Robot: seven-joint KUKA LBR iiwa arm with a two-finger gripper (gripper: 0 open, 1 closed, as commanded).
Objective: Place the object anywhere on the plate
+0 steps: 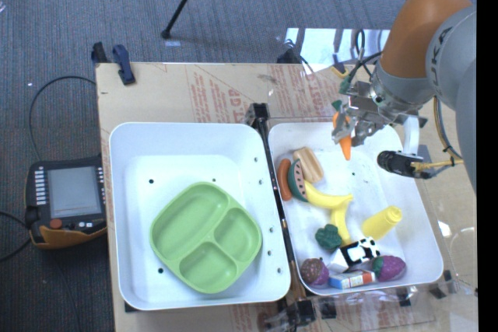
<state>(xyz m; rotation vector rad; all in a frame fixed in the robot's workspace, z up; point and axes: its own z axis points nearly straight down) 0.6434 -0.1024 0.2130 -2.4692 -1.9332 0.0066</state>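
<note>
While your arm reaches in from the right, the gripper (348, 130) sits over the back of the right bin (424, 202), fingers pinched on an orange carrot (344, 142) hanging point-down. You'll spot the green plate (206, 236) in the left bin (128, 167), well apart from it. Under the carrot: hot dog (305, 164), banana (327, 198), yellow bottle (381, 221), broccoli (329, 236).
</note>
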